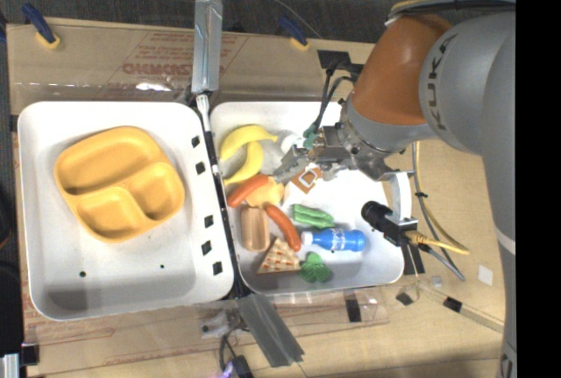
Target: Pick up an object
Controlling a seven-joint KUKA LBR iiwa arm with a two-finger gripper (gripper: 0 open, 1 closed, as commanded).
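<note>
My gripper [301, 167] hangs low over the middle of the right bin [386, 273], just right of a yellow banana [244, 148]. An orange carrot-like piece [249, 189] lies below the banana. Close under the gripper sits a small orange-and-white piece [304, 181]; whether it is held is not visible. Further down lie a green pepper [312, 216], a blue bottle [337, 240], a red sausage [282, 225], a brown bread roll [254, 229], a pizza slice [280, 259] and a broccoli floret [316, 268].
The left bin [53, 280] holds a yellow divided plate [118, 181]. A metal clamp bar [206, 43] stands at the divider between the bins. The grey arm with its orange band [403, 74] covers the right bin's upper right corner. Cables [434, 240] run along the right rim.
</note>
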